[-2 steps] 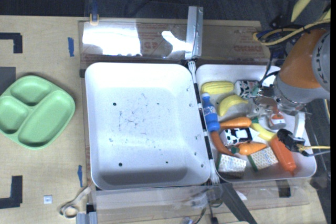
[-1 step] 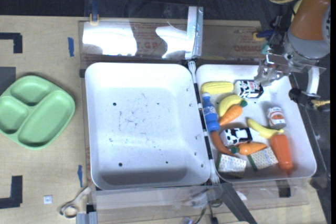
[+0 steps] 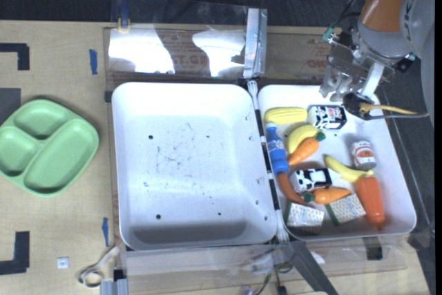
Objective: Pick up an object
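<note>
One black-and-white carton [image 3: 327, 116] lies in the right bin [image 3: 404, 183] just below the gripper [image 3: 340, 89], jaw state indiscernible; left bin [image 3: 186, 155] beside it on the wooden bench [image 3: 55, 45].

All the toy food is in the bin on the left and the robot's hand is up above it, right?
Not quite. The camera view shows the toy food, like the carrot and banana, in the right bin, not the left bin. The hand does hang over that bin's far edge.
</note>
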`<state>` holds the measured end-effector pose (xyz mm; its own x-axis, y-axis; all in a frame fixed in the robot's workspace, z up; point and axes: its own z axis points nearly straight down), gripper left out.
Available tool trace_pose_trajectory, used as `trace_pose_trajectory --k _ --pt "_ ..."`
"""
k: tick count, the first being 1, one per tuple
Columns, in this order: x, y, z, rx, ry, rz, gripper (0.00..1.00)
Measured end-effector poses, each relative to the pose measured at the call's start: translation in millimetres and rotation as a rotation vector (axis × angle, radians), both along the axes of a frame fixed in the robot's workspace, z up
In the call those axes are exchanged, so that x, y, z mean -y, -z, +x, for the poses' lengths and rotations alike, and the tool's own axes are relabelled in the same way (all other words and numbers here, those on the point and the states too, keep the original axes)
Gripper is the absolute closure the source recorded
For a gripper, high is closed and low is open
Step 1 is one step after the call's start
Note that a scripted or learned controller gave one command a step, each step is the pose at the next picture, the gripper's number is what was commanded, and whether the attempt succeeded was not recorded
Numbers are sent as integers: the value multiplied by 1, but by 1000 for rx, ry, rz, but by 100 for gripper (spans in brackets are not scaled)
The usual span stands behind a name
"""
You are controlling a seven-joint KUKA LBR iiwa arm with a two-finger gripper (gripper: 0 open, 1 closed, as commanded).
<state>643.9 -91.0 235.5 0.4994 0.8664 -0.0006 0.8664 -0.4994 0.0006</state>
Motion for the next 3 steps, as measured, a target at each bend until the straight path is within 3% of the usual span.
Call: trace_pose_trajectory --k 1,2,3 --pt "-13 24 12 -1 538 1 100" --pt "-48 44 3 -1 849 3 100" --pt "31 7 10 -1 847 1 100"
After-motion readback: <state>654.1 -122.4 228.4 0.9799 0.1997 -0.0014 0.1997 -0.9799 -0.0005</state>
